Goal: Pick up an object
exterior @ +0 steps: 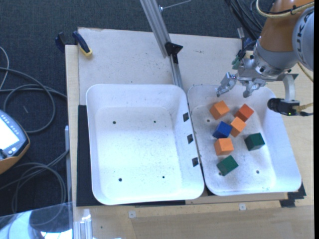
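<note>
Your gripper (236, 87) is hanging with fingers spread and empty above the orange block (219, 109). It is looking small, light and hard; squeeze its flat sides.

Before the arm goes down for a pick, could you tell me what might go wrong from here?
1. The blocks lie crowded: the blue block touches orange ones, so the fingers may wedge or shove neighbours rather than close on one.
2. The gripper hangs over the right bin's far rim, not above any block; a straight descent could strike the rim.
3. The nearest orange block sits turned, so the fingers may catch its corners and let it slip.
</note>
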Robot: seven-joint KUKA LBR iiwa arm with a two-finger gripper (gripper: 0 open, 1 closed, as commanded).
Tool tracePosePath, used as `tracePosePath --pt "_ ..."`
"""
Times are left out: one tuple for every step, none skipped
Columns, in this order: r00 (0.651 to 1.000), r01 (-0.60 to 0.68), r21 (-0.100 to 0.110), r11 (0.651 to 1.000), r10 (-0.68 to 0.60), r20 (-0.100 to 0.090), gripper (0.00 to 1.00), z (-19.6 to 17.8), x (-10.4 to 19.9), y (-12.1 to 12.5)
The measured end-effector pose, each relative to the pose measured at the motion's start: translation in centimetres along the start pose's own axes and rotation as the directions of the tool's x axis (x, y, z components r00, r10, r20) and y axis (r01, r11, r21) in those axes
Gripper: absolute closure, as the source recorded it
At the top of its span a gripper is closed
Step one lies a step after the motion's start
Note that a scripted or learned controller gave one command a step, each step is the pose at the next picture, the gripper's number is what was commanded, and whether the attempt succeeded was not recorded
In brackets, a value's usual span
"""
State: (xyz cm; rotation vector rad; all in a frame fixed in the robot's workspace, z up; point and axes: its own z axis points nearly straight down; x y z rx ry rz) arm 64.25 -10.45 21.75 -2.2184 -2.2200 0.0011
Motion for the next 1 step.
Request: tracePosePath --pt "1.0 0.002 -0.004 1.0 -0.002 0.002 0.0 9.97 -8.09 0.07"
